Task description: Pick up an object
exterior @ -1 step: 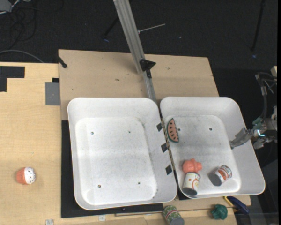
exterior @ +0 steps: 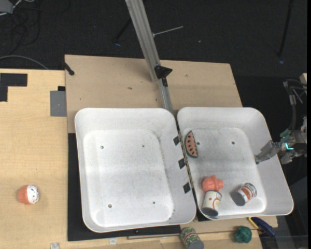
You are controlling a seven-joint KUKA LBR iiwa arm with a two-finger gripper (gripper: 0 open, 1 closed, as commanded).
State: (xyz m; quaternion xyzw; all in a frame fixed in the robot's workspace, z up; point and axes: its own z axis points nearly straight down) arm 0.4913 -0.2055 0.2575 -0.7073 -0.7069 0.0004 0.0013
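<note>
**At the right bin's right rim, grip unclear**

My gripper (exterior: pixel 265 152) sits at the right edge of the right bin (exterior: pixel 225 119), about halfway along that rim, reaching in over the wall. From this slanted view I cannot tell how far apart my fingers are, and I see nothing between them.

The things to pick lie in the right bin. A watermelon slice (exterior: pixel 191 143) rests against the bin's left wall, near the middle of that side. Toward the near edge, a red lumpy toy (exterior: pixel 212 183) touches a white cup (exterior: pixel 211 201) lying on its side just below it. A small can (exterior: pixel 244 193) lies tipped near the near-right corner, apart from the cup.

The left bin (exterior: pixel 125 169) sits beside it, rims touching. On the bench's left part lies an orange-and-white ball (exterior: pixel 28 194). Past the bins' near edge are a dark can (exterior: pixel 189 237) and a green object (exterior: pixel 243 234).
</note>
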